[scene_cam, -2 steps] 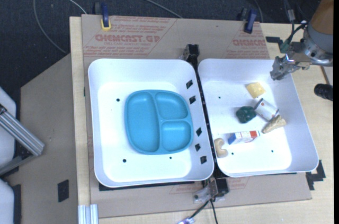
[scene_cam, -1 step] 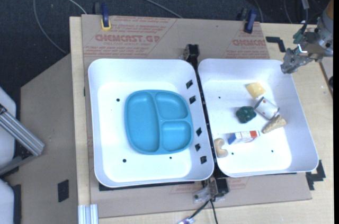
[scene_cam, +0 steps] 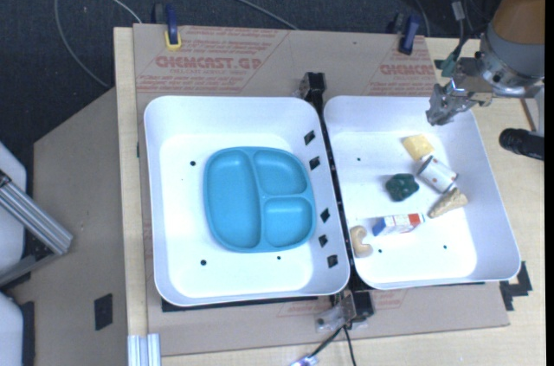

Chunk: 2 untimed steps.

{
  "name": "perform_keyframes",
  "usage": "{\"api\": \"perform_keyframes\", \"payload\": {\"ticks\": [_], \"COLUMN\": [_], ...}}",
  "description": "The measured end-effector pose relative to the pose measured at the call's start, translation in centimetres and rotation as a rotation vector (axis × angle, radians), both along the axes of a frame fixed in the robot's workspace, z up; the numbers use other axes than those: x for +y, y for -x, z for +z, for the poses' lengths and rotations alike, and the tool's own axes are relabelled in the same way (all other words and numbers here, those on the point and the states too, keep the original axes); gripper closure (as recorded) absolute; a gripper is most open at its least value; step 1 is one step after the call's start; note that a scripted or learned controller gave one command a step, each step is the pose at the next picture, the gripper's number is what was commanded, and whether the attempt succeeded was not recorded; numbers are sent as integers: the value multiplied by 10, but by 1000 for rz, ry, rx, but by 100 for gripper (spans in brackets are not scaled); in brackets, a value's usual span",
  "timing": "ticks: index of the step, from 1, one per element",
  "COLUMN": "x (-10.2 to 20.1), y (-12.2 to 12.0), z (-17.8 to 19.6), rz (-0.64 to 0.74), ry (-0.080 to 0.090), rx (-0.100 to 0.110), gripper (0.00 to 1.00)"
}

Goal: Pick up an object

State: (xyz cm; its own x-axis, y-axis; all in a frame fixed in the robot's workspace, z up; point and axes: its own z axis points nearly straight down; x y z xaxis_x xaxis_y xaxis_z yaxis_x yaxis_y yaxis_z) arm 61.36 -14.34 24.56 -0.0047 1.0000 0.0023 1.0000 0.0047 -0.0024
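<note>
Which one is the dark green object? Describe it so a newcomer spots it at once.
Start at the right-hand white bin, the one without the blue divided tray. Near its middle lies a cluster of small items, and the dark green object sits on the cluster's left side, just left of a small white cylinder. It is the only dark, green, lumpy piece among pale neighbours.

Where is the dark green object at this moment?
In the camera view, the dark green object lies in the right bin, near its middle, just left of the small white can and above the red and white tube.
</note>
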Motion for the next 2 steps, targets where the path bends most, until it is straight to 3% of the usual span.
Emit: {"api": "perform_keyframes", "payload": {"ticks": [2], "x": [116], "y": [-1], "z": [-14], "rz": [1], "ry": [0], "rx": [1], "gripper": [100]}}
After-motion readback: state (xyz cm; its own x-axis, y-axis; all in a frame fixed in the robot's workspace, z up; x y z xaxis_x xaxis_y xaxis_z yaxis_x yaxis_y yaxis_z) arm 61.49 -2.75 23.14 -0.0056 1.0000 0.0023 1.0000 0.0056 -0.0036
